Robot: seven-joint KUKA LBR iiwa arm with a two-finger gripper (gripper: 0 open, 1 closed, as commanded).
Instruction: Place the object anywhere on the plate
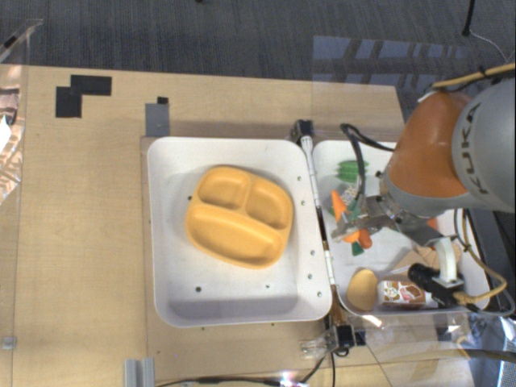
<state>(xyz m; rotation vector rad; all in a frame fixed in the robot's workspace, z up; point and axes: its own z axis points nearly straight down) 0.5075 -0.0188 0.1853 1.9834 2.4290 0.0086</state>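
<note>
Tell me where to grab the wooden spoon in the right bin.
Grip the wooden spoon by its bowl rim, coming straight down from above: it lies flat near the right bin front-left corner, and the small brown bottle beside it hides its handle side.

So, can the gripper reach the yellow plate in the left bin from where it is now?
Probably yes. The gripper is over the right bin; only the low bin rims lie between it and the yellow plate.

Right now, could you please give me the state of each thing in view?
Yellow plate: upright in the left bin, nothing on it.
End effector: low over the right bin, among small orange and green pieces.
Bottle: lying on its side in the right bin.
</note>
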